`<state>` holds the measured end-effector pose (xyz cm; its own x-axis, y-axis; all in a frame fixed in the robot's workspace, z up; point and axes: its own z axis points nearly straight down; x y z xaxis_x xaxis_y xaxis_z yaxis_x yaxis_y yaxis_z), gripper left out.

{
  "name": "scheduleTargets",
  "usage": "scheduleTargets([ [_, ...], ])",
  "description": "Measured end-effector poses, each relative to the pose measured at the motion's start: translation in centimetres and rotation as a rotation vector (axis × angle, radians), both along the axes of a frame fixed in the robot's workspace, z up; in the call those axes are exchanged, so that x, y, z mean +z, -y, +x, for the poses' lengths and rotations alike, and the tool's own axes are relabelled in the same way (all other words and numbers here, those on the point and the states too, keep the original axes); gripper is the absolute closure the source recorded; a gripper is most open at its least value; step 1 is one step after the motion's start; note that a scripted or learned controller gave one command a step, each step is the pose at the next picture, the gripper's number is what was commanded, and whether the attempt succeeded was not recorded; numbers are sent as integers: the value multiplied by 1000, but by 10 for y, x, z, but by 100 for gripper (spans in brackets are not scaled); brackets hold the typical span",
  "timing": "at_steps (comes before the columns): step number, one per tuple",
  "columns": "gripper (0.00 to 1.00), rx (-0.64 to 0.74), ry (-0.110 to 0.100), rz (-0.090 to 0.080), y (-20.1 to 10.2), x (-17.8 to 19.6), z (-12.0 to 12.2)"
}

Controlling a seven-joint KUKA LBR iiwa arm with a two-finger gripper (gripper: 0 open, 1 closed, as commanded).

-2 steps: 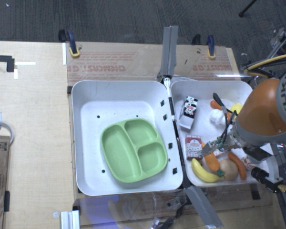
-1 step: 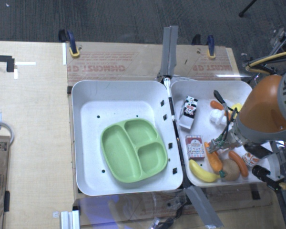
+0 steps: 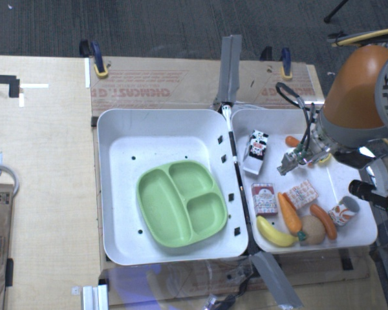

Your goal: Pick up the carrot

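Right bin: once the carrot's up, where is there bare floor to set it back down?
Little in the right bin. Its near half is packed: carrot, banana, red card box, sausage. A small bare patch lies along its far wall, behind the milk carton. The left bin offers more: bare white floor behind the green tray, and the tray's compartments.

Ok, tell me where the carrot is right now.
The carrot lies in the right bin, near its front edge, between the banana and the small red packet.

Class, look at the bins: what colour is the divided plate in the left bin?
Light green. The divided plate shows best in the camera view, lying in the left bin.
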<state>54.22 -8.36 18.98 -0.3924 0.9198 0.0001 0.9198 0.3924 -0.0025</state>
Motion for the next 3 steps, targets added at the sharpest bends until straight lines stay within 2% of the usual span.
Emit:
scheduleTargets([
  [1, 0, 0, -1, 0, 0, 0, 0],
  [2, 0, 91, -2, 2, 32, -73, -65],
  [3, 0, 320, 7, 0, 47, -95, -62],
])
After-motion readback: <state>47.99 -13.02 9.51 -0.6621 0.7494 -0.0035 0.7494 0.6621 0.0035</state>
